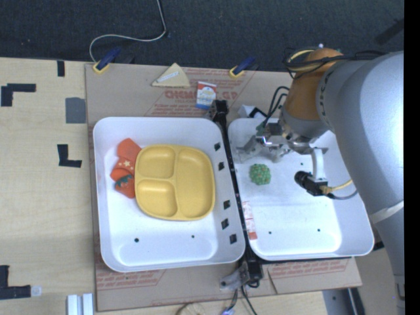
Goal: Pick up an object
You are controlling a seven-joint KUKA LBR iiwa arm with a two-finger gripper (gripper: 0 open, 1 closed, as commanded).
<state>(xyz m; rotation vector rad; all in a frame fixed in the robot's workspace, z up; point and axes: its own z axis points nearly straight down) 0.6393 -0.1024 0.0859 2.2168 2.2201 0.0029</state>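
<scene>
Our grey arm's gripper (262, 143) hangs over the right shallow white bin (328, 235); we cannot tell its state. The small green knobbly ball (260, 174) lies just below it, not yet lifted.

Wooden bench (39, 195) bears cardboard sheet (131, 90) under two bins (105, 195)

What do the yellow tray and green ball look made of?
Yellow tray: likely molded plastic, smooth with a soft sheen, three pressed compartments. Green ball: bumpy, matte surface, possibly rubber or foam; too small to tell for sure.
</scene>
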